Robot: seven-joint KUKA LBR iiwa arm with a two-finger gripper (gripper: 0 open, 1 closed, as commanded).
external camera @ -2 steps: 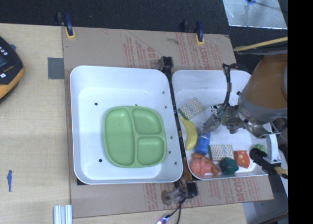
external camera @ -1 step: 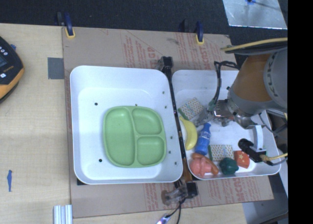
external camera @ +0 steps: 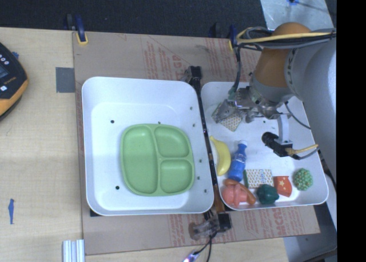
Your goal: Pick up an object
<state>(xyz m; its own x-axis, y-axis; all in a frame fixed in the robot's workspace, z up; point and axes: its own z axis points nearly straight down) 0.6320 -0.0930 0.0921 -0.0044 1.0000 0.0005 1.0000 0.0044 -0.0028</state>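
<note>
Lying below pincer: banana

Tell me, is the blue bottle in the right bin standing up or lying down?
Lying down. The blue bottle rests on its side on the floor of the right bin, cap pointing toward the far wall, right beside the banana.

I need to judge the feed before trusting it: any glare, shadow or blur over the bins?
Camera view: the left bin is bright, near washed out at its rim; the tray reads clearly. The arm shades the far end of the right bin, and the gripper looks soft, with detail hard to make out.
</note>
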